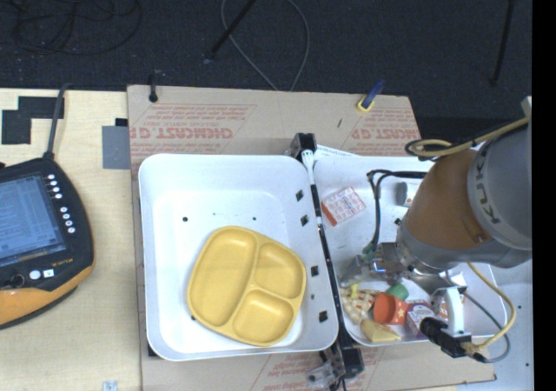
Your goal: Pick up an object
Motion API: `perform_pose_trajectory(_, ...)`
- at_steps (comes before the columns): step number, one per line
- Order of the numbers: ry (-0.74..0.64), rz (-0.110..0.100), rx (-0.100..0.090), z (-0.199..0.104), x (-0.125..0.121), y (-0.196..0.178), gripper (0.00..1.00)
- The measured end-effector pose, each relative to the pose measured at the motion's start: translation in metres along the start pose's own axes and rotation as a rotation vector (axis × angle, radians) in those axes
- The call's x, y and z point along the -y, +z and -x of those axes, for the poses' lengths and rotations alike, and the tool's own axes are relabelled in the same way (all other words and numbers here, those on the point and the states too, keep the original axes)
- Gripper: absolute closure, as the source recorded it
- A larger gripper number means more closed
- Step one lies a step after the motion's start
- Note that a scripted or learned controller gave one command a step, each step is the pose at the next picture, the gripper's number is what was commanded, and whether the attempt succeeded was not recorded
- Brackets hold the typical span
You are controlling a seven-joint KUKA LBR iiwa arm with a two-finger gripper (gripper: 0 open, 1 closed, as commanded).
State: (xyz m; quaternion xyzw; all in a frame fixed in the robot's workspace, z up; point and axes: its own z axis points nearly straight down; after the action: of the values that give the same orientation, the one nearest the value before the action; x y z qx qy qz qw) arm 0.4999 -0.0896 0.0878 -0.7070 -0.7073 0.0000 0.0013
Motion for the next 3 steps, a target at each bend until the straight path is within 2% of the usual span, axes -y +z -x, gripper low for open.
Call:
perform_pose_trajectory(1,0.004,-0.003,0.0,0.001,-0.004,0.0,0.0)
perform_pose_trajectory(2,0.001,0.001,0.001,0.005,0.013,0.0,0.0)
perform_pose_trajectory(3,0.0,0.0,0.001,0.008,-0.019,0.0,0.0)
